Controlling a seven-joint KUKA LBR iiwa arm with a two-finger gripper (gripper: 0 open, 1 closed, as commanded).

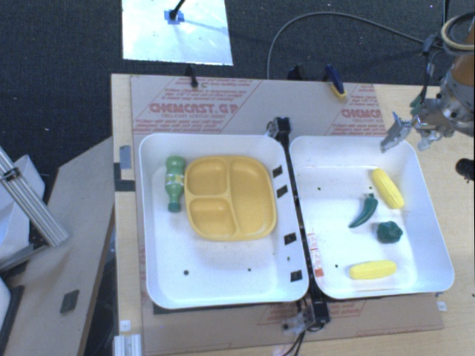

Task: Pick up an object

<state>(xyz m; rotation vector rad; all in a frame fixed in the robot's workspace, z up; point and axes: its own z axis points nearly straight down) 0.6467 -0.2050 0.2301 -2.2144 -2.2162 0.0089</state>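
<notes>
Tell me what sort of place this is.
Probably a robotics lab test bench: two white bins sit on a protective sheet, holding toy food such as a yellow corn cob and a divided yellow plate, with the gripper above the right bin.

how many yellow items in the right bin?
2: one yellow piece near the far right wall, angled; another yellow piece near the front edge. The green pepper and dark green item lie between them.
</notes>
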